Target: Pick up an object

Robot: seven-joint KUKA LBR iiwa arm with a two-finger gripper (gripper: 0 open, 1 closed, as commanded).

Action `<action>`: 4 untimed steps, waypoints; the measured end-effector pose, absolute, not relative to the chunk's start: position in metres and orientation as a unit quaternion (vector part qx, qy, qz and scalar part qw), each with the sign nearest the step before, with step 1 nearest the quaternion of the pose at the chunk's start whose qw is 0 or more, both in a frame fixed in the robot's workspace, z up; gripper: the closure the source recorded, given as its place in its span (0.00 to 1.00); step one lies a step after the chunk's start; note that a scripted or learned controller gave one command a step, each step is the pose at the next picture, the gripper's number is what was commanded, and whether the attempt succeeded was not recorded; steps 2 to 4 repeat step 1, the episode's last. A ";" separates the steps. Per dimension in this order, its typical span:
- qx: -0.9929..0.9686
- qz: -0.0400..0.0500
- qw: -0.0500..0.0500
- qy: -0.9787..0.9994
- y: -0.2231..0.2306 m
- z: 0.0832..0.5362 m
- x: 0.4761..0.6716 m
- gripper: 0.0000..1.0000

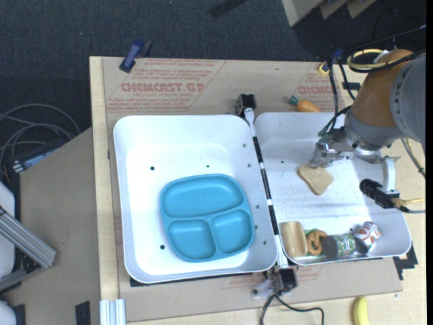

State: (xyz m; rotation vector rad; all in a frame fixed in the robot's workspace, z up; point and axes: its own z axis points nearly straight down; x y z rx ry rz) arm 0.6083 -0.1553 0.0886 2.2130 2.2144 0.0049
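A tan, bread-like slice (315, 179) lies flat in the middle of the right bin (284, 131). My gripper (325, 156) hangs just above and behind the slice's far right corner, close to it or touching it. Along the right bin's near wall lie a tan roll (293, 239), an orange-brown pretzel-like piece (315, 241), a dark green can (342, 246) and a red and white object (369, 233). Nothing shows as lifted off the bin floor.
The left bin (135, 141) holds a blue divided plate (205, 215). On the bench outside the bins lie a small orange piece (308, 105) behind the right bin, a blue object (135, 55) at the far left corner and a yellow object (360, 311) at the front.
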 end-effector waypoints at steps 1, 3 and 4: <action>0.707 0.001 0.004 0.707 -0.149 0.088 0.623 1.00; 0.707 0.001 0.004 0.707 -0.149 0.088 0.623 1.00; 0.707 0.001 0.004 0.707 -0.149 0.088 0.623 1.00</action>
